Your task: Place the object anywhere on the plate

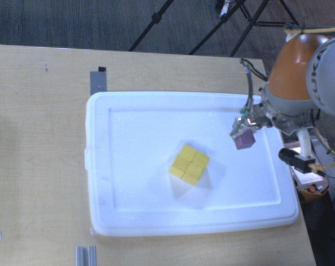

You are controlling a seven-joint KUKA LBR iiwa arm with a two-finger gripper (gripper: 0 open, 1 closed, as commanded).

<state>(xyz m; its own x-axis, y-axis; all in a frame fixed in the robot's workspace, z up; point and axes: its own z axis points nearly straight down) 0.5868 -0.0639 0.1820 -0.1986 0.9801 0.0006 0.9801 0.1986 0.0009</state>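
gripping a small purple block [245, 140], gripper [243, 133] closed on it, above white tray [156, 107]

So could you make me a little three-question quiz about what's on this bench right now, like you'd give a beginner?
1. True or false: the yellow block lies inside the white tray.
2. Which is nearer the gripper: (a) the yellow block, (b) the small purple object, (c) the grey bracket on the bench beyond the tray's far left corner?
3. Fill in: the arm's band above the wrist is coloured ____.

Key
1. True; it sits near the tray's middle.
2. (b); the purple object is right at the gripper's tip, though the view cannot settle whether it is held.
3. Orange.
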